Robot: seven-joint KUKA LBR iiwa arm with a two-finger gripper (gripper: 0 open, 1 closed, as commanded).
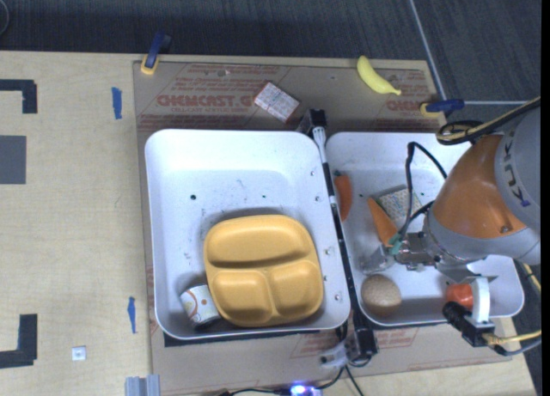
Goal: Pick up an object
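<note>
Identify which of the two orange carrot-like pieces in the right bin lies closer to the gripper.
The pointed orange piece mid-bin, beside the gripper; the other orange piece hugs the bin's left wall.

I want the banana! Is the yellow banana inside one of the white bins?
No, the banana lies on the cardboard behind the right bin, outside both bins.

Light is even and fairly bright, coming from overhead. The two white bins [163, 214] glare softly, the left one nearly washed out along its rim. A soft shadow sits under the yellow tray [262, 267], and another darkens the bench beneath the arm [490, 197]. The dark floor at the top stays dim. Everything is slightly soft, with grainy, low-resolution detail.
</note>
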